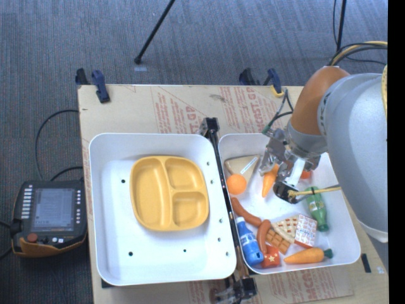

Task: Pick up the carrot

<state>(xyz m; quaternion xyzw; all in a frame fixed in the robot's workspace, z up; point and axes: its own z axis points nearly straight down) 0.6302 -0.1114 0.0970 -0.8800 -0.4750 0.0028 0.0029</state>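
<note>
Nearest, against the near wall of the right bin (352,246), the carrot (307,256) lies flat with its green stub to the right. It is free on its far side but hemmed on the left by a red star piece (272,259), so a grasp across its middle looks the easiest. Just beyond it a waffle (281,234) and a carton (306,230) lie touching. A blue bottle (249,242) hugs the left wall, with two sausages (245,211) beside it. A green bottle (318,213) lies to the right. This crowding is probably why anything here has to be approached from straight above. Farther in, a ball (236,183) rests by the left wall. To its right an orange cone (269,185), which may be a second carrot, points its tip nearward with its broad end tucked under the gripper (276,173). The gripper is low over the bin's far half and well apart from the green-topped carrot. I cannot tell whether the jaws are apart or clamped on the cone, as the wrist hides the contact. In the left bin (111,233) a yellow plate (169,192) lies centred, clear of the work. At the board's far edge, clamps (99,84) hold it down.
</note>
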